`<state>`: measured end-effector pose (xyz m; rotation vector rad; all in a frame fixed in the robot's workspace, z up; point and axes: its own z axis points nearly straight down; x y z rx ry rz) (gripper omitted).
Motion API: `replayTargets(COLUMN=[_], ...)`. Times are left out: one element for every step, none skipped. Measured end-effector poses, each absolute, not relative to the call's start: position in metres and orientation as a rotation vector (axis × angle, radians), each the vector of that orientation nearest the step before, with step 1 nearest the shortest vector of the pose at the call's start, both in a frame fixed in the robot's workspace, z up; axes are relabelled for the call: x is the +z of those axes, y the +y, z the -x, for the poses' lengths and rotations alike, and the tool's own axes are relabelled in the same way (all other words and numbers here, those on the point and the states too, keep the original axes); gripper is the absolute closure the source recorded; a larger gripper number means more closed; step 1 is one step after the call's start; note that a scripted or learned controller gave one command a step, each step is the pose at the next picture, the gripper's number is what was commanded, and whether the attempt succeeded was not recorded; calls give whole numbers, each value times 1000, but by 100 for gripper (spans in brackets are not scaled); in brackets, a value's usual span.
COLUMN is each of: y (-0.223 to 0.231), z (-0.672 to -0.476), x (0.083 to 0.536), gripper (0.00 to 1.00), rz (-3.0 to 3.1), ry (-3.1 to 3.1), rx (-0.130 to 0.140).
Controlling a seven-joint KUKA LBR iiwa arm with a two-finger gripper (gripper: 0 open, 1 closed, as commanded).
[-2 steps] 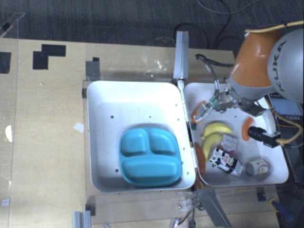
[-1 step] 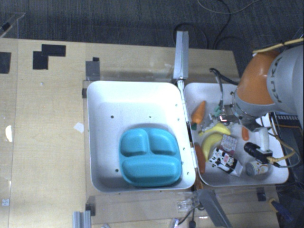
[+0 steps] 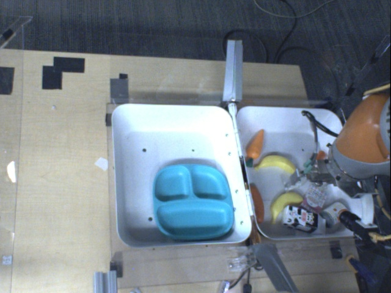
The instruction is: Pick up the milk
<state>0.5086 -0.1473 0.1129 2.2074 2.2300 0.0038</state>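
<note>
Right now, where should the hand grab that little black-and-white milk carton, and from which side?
Probably straight down from above. The small black-and-white milk carton lies flat near the right white bin's front wall, with a yellow banana close at its rear-left, so a side approach looks crowded. Grip mid-body across its narrower span.

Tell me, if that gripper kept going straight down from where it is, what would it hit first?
Most likely the milk carton or the banana beside it: the gripper hangs just above both in the right bin. From this slanted view, depth is hard to judge.
</note>
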Motion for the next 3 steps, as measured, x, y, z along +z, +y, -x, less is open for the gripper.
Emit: replayTargets(y=[-101, -101, -110], z=[-530, -532, -541], x=[163, 174, 99], gripper=[0, 100, 100], rz=[-2111, -2104, -2431], ry=[2319, 2320, 1989], rx=[6, 13, 4])
